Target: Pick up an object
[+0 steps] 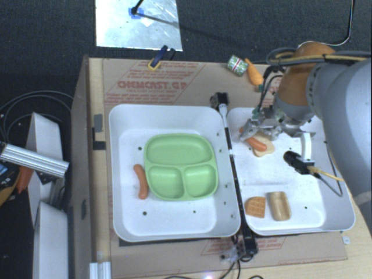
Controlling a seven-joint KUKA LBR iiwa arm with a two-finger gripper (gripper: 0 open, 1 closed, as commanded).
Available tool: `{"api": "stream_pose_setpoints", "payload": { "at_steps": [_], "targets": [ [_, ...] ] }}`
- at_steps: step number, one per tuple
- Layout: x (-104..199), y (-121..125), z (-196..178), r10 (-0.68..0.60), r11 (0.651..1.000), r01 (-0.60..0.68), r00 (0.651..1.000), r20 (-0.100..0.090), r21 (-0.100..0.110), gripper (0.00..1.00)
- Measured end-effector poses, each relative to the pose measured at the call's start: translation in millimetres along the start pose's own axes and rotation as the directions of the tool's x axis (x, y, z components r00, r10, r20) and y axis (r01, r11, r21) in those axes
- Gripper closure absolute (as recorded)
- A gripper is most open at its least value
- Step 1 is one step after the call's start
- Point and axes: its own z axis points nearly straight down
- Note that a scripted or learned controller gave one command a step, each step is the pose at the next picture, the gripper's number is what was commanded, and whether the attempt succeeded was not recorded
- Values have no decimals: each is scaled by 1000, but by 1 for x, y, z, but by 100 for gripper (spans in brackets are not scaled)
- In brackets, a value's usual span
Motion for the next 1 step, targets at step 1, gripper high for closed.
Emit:
{"api": "stream_pose_setpoints", "payload": {
  "at_steps": [1],
  "targets": [
    [0,2,-12,-4,1000,4,1000,2,-6,100]
  ]
}}
